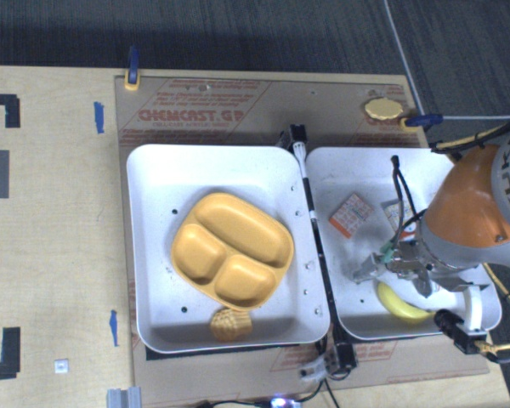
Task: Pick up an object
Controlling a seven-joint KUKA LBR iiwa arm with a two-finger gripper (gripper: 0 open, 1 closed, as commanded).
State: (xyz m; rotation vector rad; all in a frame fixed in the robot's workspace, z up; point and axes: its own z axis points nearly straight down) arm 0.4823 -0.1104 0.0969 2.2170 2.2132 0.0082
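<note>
A yellow banana (403,305) lies near the front wall of the right bin (357,172). My gripper (393,280) hangs just above the banana's far side; it is open, with one finger (365,269) pointing left and the other (424,285) pointing toward the banana's right end. Nothing is between them. A small orange-and-white packet (350,214) lies in the same bin, to the upper left of the gripper. The arm's orange band (463,206) covers the bin's right part.
The left bin (153,228) holds a yellow three-compartment plate (230,249) and a tan round ridged object (230,323) at its front wall. A black divider (310,219) runs between the bins. A tan disc (383,109) rests on the cardboard behind the right bin.
</note>
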